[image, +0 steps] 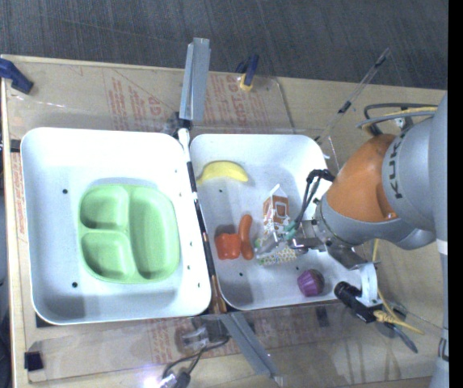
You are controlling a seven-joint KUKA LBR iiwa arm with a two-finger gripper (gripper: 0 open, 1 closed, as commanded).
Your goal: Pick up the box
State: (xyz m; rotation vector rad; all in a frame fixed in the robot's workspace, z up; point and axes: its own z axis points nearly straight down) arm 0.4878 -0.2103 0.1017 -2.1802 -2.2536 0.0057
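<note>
The box (275, 210), a small white and orange carton, stands tilted in the middle of the right bin (255, 148). My gripper (293, 234) is down in that bin, right at the box's lower right side and touching or nearly touching it. The arm's grey and orange wrist (368, 196) hangs over the bin's right edge and hides the gripper's upper part.
A banana (224, 170) lies at the right bin's back. A red pepper (228, 245) and an orange carrot-like piece (246, 234) lie left of the box. A speckled packet (274, 255) and a purple item (309, 281) lie in front. The left bin (45, 160) holds a green divided tray (130, 233).
</note>
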